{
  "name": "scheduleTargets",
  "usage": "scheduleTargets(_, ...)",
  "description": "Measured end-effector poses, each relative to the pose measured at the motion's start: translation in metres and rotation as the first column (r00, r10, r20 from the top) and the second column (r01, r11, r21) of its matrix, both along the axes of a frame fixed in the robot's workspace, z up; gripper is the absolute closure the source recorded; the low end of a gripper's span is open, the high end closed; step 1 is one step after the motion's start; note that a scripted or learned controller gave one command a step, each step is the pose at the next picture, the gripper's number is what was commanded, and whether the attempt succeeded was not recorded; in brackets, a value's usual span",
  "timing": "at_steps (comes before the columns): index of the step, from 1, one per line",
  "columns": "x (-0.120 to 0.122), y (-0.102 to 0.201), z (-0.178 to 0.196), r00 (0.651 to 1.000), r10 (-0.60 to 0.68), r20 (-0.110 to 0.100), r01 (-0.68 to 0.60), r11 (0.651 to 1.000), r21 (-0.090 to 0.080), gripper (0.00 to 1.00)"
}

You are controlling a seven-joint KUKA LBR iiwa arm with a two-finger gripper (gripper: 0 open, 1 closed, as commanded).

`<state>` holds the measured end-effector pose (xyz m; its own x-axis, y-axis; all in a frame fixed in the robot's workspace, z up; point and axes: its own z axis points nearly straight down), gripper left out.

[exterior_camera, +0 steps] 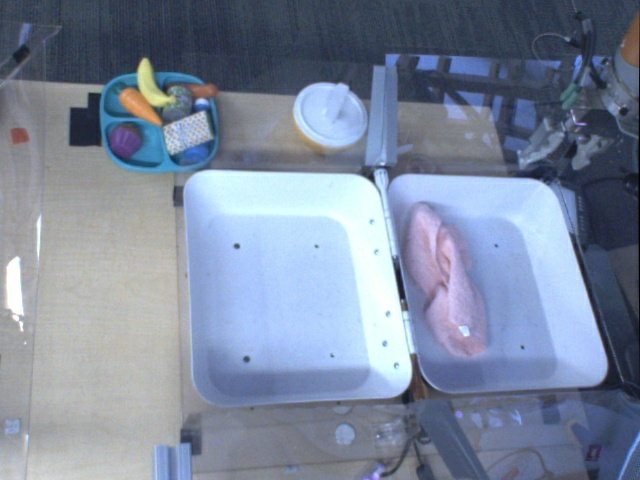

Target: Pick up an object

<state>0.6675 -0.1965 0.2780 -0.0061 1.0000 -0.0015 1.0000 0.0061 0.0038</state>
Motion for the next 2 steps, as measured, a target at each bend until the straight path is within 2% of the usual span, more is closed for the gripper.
scheduleTargets(1, 0.002, 0.048, -0.162, 0.984, 0.181, -0.002, -0.181, 0.984, 0.001, 0.0)
scheduleTargets(2, -0.062, 0.109, -0.188, 0.977, 0.212, 0.008, -0.212, 0.977, -0.001, 0.0)
